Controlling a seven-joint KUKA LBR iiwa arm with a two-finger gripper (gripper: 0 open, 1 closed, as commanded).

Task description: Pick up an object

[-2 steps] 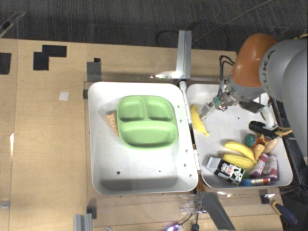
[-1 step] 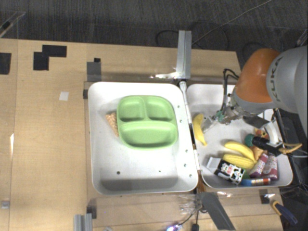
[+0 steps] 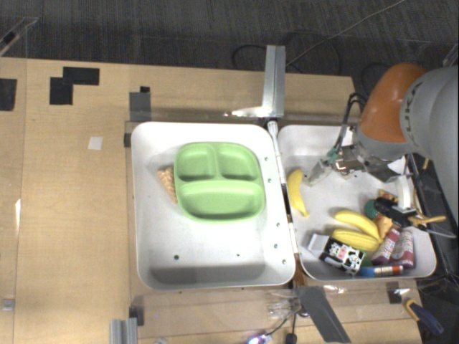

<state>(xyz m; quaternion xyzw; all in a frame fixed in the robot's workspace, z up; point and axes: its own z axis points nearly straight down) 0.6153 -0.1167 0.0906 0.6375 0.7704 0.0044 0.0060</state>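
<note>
Hand over right bin — fingers spread, nothing between them.
Single banana lay at its 7 o'clock; green tray at 9.

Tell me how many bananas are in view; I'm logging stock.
3: a single banana beside the right bin's left wall, two bananas together near its front clutter. More may be hidden.

1. You get even, fairly bright light from overhead.
2. Left of the fingers, the white bins glare mildly; a soft grey shadow lies along the left bin's near wall.
3. Detail is soft throughout, and small items below the fingers blur together.
</note>
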